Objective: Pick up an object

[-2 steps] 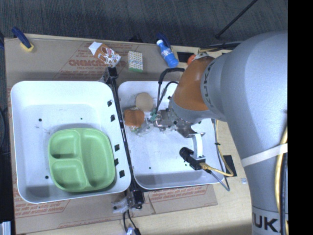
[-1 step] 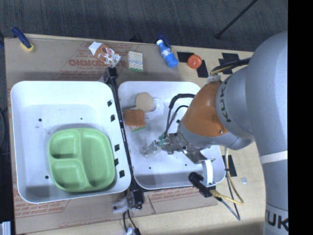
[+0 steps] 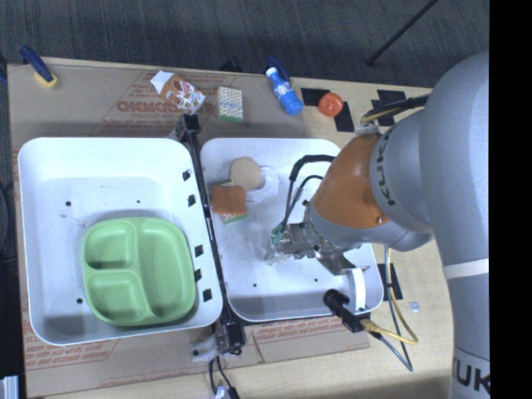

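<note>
My claw (image 3: 278, 243) hangs low over the right bin (image 3: 249, 302), a shallow white plastic tub with rounded corners, and it sits roughly mid-floor toward the bin's near half. From this height it shows as a small tangle of metal and greenish parts under my orange wrist band, and I cannot tell whether it is open or closed, or whether anything is in it. My grey arm covers the bin's right side, with black cables looping over its top right corner.

Just past my claw, by the bin's left wall, lies a brown block (image 3: 229, 200) with a soft, bread-like look. Beyond it, touching or nearly so, rests a pale, round, smooth object (image 3: 245, 173), with something clear and glassy at its right.

In the left bin (image 3: 37, 223) lies a light green plastic tray (image 3: 138, 270), rounded and split into three compartments.

Farther off, on the cardboard-covered bench behind the bins, I see a crinkled snack packet (image 3: 177, 91), a small pale box (image 3: 230, 103), a blue bottle (image 3: 285, 91) lying tilted, and an orange cap-like piece (image 3: 331, 103). A blue and yellow clamp (image 3: 38, 66) grips the far left corner.
</note>
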Controlling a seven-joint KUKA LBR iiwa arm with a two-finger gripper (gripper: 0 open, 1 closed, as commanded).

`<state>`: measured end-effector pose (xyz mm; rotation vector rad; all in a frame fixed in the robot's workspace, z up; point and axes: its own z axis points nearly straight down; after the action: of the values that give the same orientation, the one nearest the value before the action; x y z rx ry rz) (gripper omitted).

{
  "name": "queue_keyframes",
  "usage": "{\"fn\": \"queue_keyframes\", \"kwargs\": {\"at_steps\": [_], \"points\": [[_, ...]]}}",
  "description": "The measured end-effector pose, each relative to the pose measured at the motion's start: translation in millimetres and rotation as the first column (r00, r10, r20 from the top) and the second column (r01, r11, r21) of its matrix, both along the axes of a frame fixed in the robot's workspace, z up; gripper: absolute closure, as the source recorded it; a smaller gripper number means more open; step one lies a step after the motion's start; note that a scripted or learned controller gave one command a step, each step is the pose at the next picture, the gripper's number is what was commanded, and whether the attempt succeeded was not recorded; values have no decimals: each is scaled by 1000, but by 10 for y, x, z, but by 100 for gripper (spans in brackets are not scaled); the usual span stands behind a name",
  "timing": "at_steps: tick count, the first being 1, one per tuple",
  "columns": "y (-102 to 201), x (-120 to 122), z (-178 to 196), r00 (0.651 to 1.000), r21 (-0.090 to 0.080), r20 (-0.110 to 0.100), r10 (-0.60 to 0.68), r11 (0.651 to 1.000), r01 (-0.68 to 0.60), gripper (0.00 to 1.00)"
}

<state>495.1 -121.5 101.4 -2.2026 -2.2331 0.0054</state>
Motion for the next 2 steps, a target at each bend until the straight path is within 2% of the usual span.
{"fn": "queue_keyframes", "kwargs": {"at_steps": [1, 2], "points": [[31, -179, 1331, 1000, -1, 7, -8, 1000, 8, 100], [112, -179, 1332, 1000, -1, 5, -6, 1000, 6, 100]]}}
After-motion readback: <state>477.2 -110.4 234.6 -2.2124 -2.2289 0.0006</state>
